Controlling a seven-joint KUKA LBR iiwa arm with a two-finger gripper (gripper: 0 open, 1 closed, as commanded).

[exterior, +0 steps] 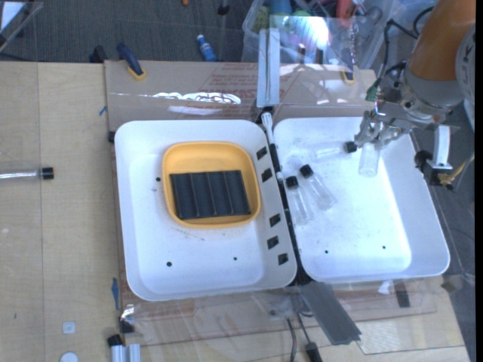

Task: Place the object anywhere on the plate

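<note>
Your gripper [370, 138] hangs over the upper part of the right bin [423, 240], and a clear plastic vial [367, 159] appears to dangle upright from it — so the jaws look clamped on its capped top. Two more vials [308, 191] lie near the bin's left wall. Expect the vial to be light, stiff and slick — it may swing or slip. The yellow plate [175, 164] sits in the left bin [143, 255].
</note>
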